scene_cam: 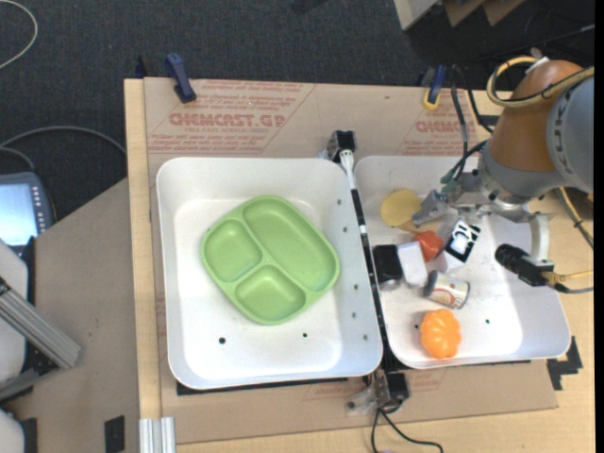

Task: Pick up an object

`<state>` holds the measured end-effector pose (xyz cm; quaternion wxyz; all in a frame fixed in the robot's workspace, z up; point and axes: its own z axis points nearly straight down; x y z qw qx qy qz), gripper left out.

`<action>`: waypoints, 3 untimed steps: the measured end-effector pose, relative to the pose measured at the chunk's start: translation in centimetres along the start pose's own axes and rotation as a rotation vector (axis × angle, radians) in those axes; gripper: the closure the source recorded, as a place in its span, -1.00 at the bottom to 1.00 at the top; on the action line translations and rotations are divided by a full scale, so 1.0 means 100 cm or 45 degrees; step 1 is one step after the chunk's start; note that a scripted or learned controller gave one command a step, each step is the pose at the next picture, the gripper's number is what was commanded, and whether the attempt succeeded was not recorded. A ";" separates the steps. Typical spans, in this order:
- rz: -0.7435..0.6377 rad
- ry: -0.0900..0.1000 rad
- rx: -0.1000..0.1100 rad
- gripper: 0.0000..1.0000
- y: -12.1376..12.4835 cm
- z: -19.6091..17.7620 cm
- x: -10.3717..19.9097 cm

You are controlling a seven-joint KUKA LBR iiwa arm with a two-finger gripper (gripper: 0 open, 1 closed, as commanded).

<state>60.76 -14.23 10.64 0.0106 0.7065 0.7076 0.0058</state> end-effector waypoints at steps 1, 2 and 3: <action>0.003 0.005 0.017 -1.00 -0.087 -0.014 -0.045; -0.004 0.002 -0.001 -1.00 -0.110 0.008 0.005; 0.000 0.005 0.023 -1.00 -0.125 -0.127 0.004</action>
